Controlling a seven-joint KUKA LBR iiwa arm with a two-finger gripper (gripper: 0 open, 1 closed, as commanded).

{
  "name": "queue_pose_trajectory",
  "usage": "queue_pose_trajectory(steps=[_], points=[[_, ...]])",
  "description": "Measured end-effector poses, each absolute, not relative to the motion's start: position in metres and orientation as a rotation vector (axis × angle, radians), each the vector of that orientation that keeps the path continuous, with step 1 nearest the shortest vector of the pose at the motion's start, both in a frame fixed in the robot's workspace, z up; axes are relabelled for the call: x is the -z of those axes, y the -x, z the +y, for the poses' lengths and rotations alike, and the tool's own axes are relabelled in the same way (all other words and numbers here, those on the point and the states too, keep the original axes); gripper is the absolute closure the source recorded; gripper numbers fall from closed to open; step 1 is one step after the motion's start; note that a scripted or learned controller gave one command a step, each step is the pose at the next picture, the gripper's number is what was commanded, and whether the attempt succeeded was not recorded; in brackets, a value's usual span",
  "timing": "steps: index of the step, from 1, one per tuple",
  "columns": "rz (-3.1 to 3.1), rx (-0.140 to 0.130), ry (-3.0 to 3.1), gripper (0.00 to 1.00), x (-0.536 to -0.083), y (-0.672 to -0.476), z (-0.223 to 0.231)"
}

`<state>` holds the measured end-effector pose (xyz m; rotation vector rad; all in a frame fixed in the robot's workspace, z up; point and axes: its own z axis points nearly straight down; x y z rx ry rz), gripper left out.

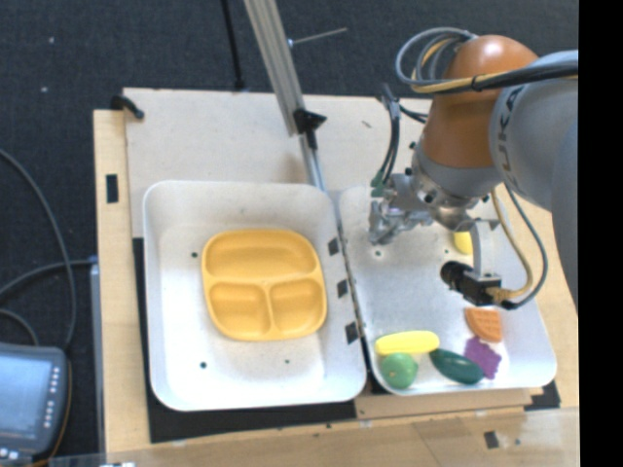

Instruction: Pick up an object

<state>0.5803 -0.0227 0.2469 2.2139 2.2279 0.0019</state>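
I count five loose items along the near edge of the right bin (531,358). A yellow banana-shaped piece (407,342) lies flat on its side. Just beside it, nearer the corner, sits a green, round fruit (397,368). A dark green oblong vegetable (454,366) lies tilted to its right, touching a purple piece (484,356). An orange piece (485,323) rests just behind the purple one. A small yellow item (463,242) sits further back, partly hidden.

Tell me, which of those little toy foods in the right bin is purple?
The purple piece in the right bin's lower right corner, below the orange piece and right of the dark green one.
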Motion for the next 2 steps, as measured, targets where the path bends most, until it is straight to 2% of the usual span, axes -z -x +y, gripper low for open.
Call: queue_pose_trajectory(steps=[1, 2], points=[[2.229, -0.004, -2.213, 1.00, -0.252, -0.595, 0.027], [2.228, -0.004, -2.213, 1.00, -0.255, -0.620, 0.068]])
